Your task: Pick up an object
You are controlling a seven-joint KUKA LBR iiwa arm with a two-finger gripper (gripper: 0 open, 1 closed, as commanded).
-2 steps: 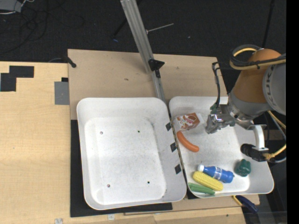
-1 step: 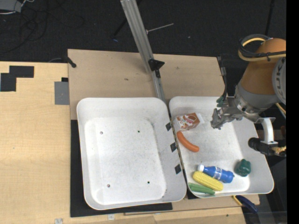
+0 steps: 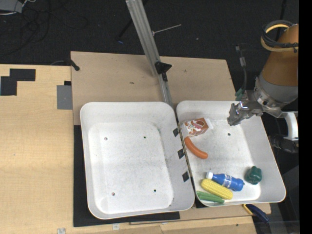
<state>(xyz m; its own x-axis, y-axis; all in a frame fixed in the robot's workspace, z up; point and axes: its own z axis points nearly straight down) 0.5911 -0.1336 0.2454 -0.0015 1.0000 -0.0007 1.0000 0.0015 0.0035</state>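
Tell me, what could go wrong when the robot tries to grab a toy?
The tool hangs over the right bin's upper part, apart from every toy, so a straight drop would likely close on nothing. The corn cob, blue bottle and green pea pod crowd together, so it may nudge neighbours. The hot dog looks round and might roll.

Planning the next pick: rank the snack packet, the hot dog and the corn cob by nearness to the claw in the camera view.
From the claw:
1. Snack packet, upper left of the right bin.
2. Hot dog, just below it.
3. Corn cob, near the front edge.
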